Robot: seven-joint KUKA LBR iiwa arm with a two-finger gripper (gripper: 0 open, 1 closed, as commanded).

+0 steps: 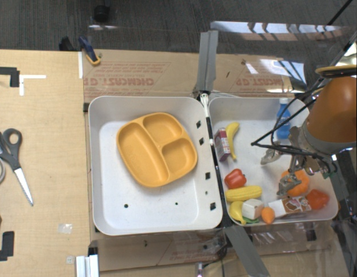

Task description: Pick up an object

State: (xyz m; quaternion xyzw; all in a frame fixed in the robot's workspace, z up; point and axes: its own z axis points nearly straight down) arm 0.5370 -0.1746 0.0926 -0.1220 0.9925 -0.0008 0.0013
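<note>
The jaws [294,175] hung in the right bin [256,109], directly over an orange ball [300,186]; I could not tell whether they were spread or pressed together.

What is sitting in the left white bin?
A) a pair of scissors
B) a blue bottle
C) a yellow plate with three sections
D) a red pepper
C: the yellow plate with three sections lies in the left white bin, while the food toys fill the right one.
</note>
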